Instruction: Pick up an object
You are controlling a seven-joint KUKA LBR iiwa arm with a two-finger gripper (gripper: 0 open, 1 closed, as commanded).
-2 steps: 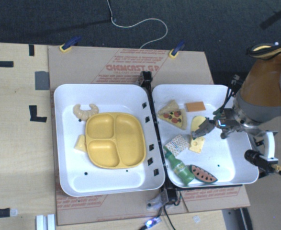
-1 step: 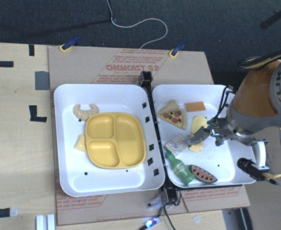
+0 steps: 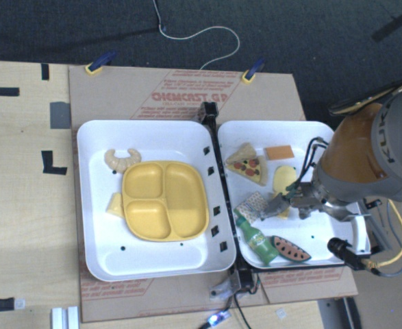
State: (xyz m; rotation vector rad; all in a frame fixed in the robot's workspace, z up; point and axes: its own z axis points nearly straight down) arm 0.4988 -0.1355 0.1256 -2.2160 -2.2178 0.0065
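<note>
you see the gripper [image 3: 277, 206] low in the right bin [image 3: 303, 127], beside the yellow lemon-like piece [image 3: 285, 178] and the grey mesh item [image 3: 253, 205]. whether it is closed or apart, you cannot tell. the left bin [image 3: 91, 204] holds a yellow divided plate [image 3: 165, 199].

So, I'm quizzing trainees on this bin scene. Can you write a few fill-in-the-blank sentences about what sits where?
1. The yellow divided plate lies in the ____ bin.
2. The green bottle lies beside the ____ slice.
3. The pizza slice lies in the ____ bin.

Missing words: left; watermelon; right
</note>
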